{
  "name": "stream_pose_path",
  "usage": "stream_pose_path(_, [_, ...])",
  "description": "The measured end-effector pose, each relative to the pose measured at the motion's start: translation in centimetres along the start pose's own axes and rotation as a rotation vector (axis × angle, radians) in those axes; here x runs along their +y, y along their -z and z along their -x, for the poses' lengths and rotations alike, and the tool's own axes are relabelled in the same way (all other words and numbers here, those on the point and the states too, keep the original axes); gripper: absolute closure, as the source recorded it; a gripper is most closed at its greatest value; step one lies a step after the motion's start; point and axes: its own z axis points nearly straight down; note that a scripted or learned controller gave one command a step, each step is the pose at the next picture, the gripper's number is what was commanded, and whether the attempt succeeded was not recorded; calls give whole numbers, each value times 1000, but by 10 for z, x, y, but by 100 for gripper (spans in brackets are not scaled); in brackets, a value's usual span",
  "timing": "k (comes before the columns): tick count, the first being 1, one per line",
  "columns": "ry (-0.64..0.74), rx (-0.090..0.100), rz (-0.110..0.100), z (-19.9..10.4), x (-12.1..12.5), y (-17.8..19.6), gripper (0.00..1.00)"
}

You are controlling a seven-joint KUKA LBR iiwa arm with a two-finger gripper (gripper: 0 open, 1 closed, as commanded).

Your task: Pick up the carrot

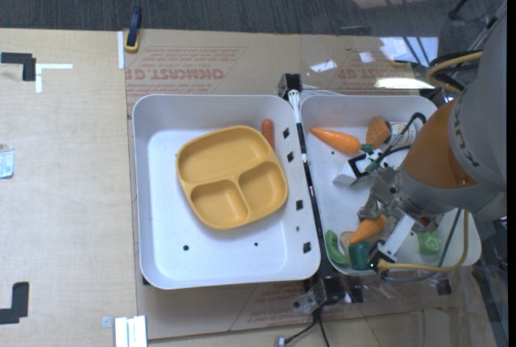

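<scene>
Orange against white plastic, one whole carrot (pixel 337 140) lies in the right bin (pixel 322 176), up and to the left of the gripper (pixel 377 212) and apart from it, its tip pointing toward the divider between the two bins. The gripper of the grey arm (pixel 476 144), with its orange band (pixel 431 156) above the wrist, hangs low over the near half of that same bin; whether its fingers are parted or closed cannot be told from this angle. A second, shorter orange piece (pixel 367 229) sits just below the gripper, possibly touching it, though contact is not clear. Another orange-brown item (pixel 377 131) rests above the gripper, just right of the carrot. Two green objects share the bin: a dark green one (pixel 343 252) below and left of the gripper at the near rim, and a lighter one (pixel 428 242) to its lower right, partly hidden by the arm. Well to the gripper's left, the left bin (pixel 161 240) holds one yellow three-compartment plate (pixel 231 176) and one small reddish-orange piece (pixel 268 131) just beyond the plate's far edge. Cables (pixel 439 63) loop beside the arm.
</scene>
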Motion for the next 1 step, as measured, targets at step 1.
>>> stream_pose_path(1, [-150, -5, -2, -80, -10, 99, 100])
